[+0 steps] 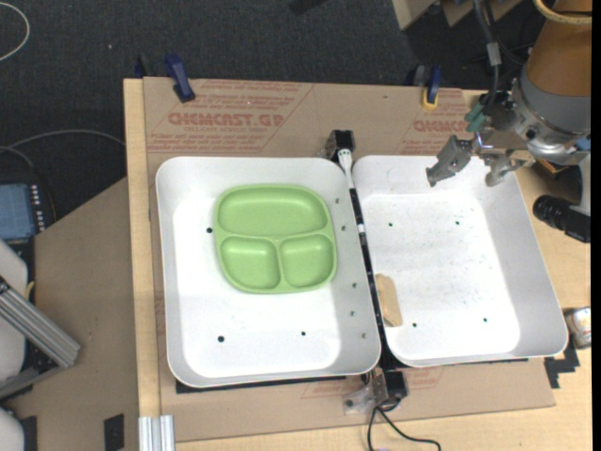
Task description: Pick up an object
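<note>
The bench (pixel 282 106) carries 2 shallow white bins side by side on a brown board printed with red lettering.

Left bin (pixel 188 346): holds 1 item, a pale green plate (pixel 275 237) with 3 compartments, 1 long section on the far side and 2 smaller ones on the near side. It lies flat in the bin's far half, apart from every wall. The near half of this bin's floor shows small dark dots.

Right bin (pixel 451 336): a small tan piece (pixel 389 301) lies at its near-left wall, beside the seam between the 2 bins. The floor is speckled with fine dark marks.

At the far end of the seam sits a small black fitting (pixel 340 143). 2 blue clamps (pixel 177 76) grip the board's far edge.

Arm: the grey arm enters from the right at the far side. Its hand (pixel 470 161) hangs over the right bin's far-right corner, well apart from the plate. The 2 fingers are spread wide, with nothing between them.
</note>
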### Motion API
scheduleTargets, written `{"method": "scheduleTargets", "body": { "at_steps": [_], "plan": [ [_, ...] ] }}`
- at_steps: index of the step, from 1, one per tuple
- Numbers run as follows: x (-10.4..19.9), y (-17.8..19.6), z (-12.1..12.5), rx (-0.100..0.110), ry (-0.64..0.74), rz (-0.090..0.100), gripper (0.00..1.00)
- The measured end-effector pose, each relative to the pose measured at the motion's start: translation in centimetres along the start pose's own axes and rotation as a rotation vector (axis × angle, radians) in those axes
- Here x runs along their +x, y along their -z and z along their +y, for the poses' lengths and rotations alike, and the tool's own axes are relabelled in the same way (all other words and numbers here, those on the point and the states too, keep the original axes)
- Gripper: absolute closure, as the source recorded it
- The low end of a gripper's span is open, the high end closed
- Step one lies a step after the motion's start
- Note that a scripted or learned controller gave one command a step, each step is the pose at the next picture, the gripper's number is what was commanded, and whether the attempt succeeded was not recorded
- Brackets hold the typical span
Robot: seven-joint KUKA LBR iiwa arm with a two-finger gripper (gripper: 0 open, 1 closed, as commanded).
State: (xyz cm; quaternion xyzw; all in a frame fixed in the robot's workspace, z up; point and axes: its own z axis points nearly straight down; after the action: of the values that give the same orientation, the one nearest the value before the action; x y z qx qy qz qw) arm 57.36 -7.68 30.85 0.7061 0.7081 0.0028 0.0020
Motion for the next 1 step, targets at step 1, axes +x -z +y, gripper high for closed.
{"method": "scheduleTargets", "body": {
  "at_steps": [1],
  "plan": [
    [6.24,12.03,-4.39,-0.009,0.006,0.001,0.0]
  ]
}}
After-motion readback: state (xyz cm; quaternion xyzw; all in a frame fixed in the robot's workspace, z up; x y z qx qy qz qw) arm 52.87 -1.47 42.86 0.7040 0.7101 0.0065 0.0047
